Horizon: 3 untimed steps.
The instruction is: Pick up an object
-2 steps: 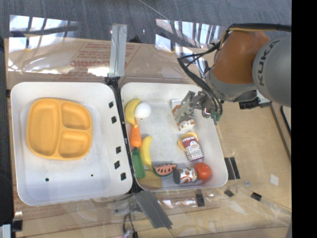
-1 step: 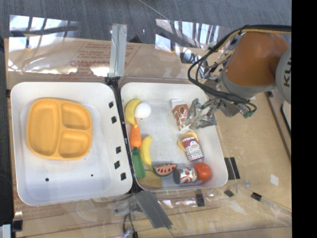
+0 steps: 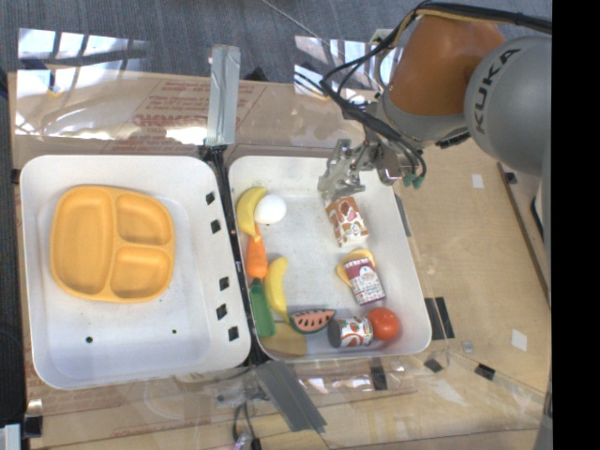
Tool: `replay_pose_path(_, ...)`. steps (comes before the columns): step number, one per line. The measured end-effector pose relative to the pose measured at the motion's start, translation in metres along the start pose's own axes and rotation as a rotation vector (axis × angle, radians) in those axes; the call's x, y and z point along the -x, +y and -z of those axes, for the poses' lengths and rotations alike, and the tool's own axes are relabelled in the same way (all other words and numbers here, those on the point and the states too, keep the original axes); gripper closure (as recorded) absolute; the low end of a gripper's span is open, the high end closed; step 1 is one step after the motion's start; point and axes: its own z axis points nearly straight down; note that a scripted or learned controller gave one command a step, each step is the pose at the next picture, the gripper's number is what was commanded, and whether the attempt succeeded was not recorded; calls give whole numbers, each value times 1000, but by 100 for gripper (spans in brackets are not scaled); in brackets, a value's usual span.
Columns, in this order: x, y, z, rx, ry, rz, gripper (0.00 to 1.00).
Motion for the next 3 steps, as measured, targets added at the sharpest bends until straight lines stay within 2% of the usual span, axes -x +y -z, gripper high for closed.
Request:
replay_pose_path(1, 12, 79, 47, 0, -2, -175, 100)
replay_pose_path(2, -54, -6, -22, 1, 6, 43, 100)
replay_pose_path(3, 6, -8, 10, -1, -1, -186, 100)
